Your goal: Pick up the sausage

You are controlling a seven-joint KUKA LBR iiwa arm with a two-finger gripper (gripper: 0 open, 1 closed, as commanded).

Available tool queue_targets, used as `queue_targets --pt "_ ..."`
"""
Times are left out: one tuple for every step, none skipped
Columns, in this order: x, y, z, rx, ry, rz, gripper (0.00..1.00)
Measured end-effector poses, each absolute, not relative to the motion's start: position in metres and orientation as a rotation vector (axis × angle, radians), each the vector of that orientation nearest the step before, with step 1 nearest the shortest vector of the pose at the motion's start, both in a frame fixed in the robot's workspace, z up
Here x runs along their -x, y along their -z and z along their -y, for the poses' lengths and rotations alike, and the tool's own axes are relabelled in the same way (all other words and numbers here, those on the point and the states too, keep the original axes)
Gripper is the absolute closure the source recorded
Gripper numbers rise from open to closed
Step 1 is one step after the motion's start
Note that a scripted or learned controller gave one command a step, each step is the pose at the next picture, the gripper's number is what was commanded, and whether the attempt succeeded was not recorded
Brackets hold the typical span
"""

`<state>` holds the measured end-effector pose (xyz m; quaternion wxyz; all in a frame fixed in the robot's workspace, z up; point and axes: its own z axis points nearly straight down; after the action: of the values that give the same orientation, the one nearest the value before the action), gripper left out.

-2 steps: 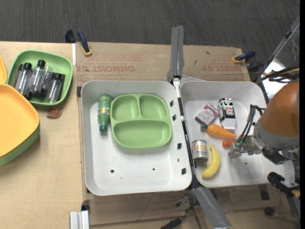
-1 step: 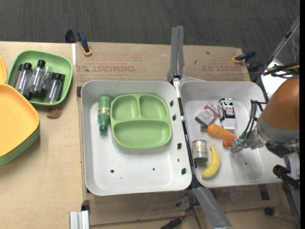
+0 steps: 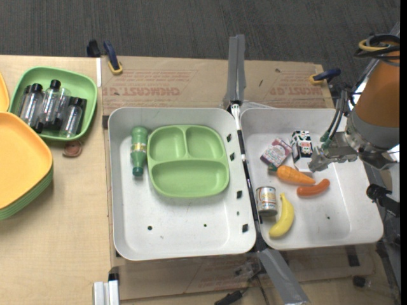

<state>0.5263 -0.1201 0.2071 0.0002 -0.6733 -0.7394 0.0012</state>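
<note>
Hand [image 3: 320,162] low over right bin [image 3: 356,227], just above sausage [image 3: 313,187].

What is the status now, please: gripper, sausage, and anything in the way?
Gripper above right bin, nothing held. Sausage flat in bin, just below gripper. Carrot touching sausage's left side; banana and can apart.

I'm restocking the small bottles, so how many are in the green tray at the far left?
4. The bottles lie side by side in the green tray left of both bins, dark caps pointing away from the camera. More could be hidden underneath.
</note>
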Motion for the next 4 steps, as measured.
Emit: queue_targets --pt "-0.477 -0.151 0.106 2.113 -0.004 2.321 1.00" --pt "-0.543 -0.191 0.080 2.038 -0.004 2.390 1.00" --pt "-0.514 -0.145 0.116 1.814 -0.003 2.561 1.00" --pt "-0.540 -0.204 0.096 1.806 -0.002 2.570 1.00"
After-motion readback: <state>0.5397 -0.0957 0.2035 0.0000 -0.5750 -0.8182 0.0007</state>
